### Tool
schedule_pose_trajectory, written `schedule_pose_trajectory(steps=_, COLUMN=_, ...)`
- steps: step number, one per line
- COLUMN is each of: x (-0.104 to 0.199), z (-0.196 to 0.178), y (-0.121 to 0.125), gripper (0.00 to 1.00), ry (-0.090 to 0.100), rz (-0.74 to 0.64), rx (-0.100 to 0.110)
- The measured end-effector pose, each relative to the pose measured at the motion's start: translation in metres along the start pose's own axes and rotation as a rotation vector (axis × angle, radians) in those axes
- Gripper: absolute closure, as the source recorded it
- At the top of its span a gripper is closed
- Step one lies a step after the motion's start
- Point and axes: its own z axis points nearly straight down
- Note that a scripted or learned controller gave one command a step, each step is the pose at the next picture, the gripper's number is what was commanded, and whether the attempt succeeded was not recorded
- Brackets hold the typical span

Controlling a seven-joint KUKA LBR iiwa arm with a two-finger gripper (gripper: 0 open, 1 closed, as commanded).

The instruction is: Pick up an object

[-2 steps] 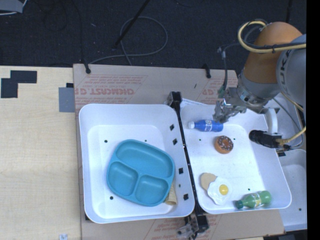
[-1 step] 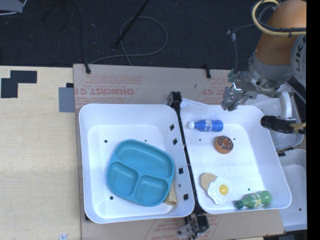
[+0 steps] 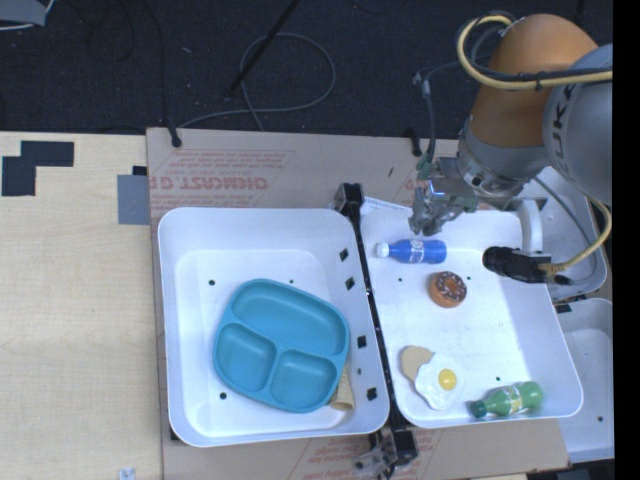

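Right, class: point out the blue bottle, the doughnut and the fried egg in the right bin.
blue bottle (image 3: 418, 252), camera view, on its blue label.
doughnut (image 3: 448, 289), camera view, on its frosted top.
fried egg (image 3: 441, 380), camera view, beside its yolk.

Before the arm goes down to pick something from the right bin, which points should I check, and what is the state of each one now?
1. Gripper is over the right bin: ok, near its far edge.
2. A target lies close to it: ok, the blue bottle lies on its side just below the gripper in the picture.
3. Gripper already holds something: cannot tell.
4. Blue bottle is apart from other things: ok, the donut lies separately nearer the camera.
5. Other objects stay out of the path: ok, the fried egg and the green bottle lie at the near edge.
6. Left bin is not involved: ok, it holds the blue tray.
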Motion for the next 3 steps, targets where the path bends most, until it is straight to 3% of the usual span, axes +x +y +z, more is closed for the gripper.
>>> schedule_pose_trajectory(steps=1, x=0.051, z=0.000, y=0.003, gripper=1.00, ry=0.000, rz=-0.001, rx=-0.002)
schedule_pose_trajectory(steps=3, x=0.138, z=0.022, y=-0.013, gripper=1.00, ry=-0.001, rz=0.000, rx=0.000)
